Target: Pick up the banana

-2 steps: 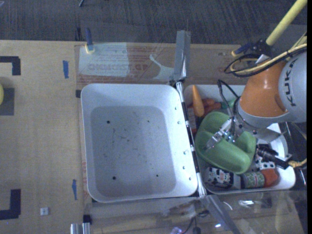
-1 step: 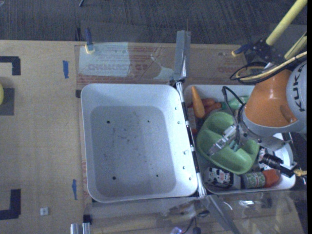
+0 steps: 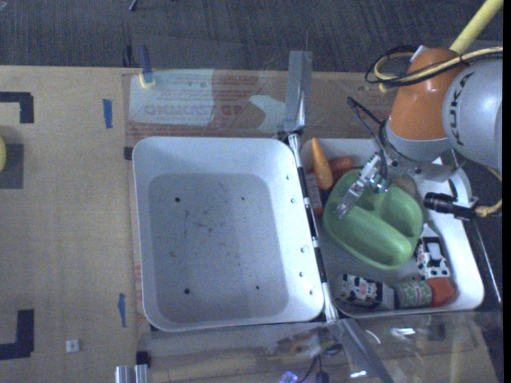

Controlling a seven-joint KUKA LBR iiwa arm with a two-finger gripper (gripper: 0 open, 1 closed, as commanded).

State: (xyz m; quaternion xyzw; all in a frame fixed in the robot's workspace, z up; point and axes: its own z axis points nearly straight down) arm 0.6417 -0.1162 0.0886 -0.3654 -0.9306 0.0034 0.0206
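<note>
Currently the gripper (image 3: pixel 358 194) hangs low over the green toy (image 3: pixel 383 234), a big pepper-shaped lump, at its upper-left shoulder, with the arm (image 3: pixel 447 102) bulking above and to the view's right of it. Whether the gripper is open or closed I cannot tell from this angle; nothing can be made out held in it. Banana: position not confirmed. A yellow sliver (image 3: pixel 1 154) sits on the worktop (image 3: pixel 64 238) far to the view's left of the green toy, well apart from both bins, cut off by the frame edge; it may be the banana, but too little of it shows to say. Just up-left of the green toy lies an orange carrot (image 3: pixel 320 164); below it, a small can (image 3: pixel 415 295) and some printed boxes. The left bin (image 3: pixel 215 230) stands beside the green toy's bin. Risk, as I judge it: the gripper is lined up on the wrong item, so a descent from this point would likely close on the green toy or skid off its rounded top. If the banana is buried under the green toy or the arm, a blind grasp would also shove the neighbouring clutter about.
</note>
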